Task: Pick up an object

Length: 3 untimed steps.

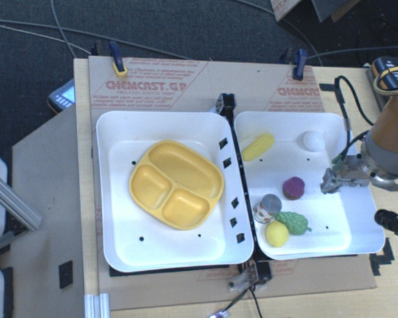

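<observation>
A bench (152, 85) topped with printed brown board fills the middle of the frame, with dark carpet above it and cables trailing across. Two blue clamps pin the board's upper edge. Two white bins sit side by side on it.

The left bin (113, 177) holds one yellow divided tray (176, 184), lying at a slant.

The right bin (331, 230) holds six small things: one yellow banana-shaped toy (258, 146) at upper left, one white ball (312, 140) near the upper rim, one purple ball (293, 187) in the middle, and at lower left a cluster of one grey round piece (269, 205), one green bumpy toy (294, 222) and one yellow lemon (276, 234), set close together.

The gripper (331, 181) hangs low over the right side of the right bin, just right of the purple ball. Whether its tips are spread or pressed together cannot be told; nothing shows between them.
</observation>
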Each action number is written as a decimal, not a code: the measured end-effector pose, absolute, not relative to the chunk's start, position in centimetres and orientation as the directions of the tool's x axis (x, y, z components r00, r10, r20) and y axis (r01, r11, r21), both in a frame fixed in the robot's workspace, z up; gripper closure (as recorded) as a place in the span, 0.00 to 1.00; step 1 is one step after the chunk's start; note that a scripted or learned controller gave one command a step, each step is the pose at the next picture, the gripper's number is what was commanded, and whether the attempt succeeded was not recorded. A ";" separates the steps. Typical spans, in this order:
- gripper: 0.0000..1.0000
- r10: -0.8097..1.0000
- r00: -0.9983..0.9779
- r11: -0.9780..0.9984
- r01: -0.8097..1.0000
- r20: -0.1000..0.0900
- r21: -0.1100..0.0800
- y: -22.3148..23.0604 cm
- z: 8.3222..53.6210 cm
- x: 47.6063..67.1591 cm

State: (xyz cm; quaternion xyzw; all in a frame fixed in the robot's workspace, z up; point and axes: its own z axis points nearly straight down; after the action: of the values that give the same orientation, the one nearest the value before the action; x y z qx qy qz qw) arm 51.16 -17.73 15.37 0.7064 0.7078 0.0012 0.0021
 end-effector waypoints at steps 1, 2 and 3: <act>1.00 1.000 -0.001 0.001 1.000 -0.003 0.008 -18.4 21.3 51.9; 1.00 1.000 -0.001 0.001 1.000 0.000 0.002 -18.4 21.7 52.0; 1.00 1.000 -0.006 0.006 1.000 0.001 0.003 -14.2 22.3 53.3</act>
State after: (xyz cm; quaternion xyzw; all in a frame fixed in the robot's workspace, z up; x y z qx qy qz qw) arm 53.32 -14.20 22.26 0.7051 0.7091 0.0013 0.0005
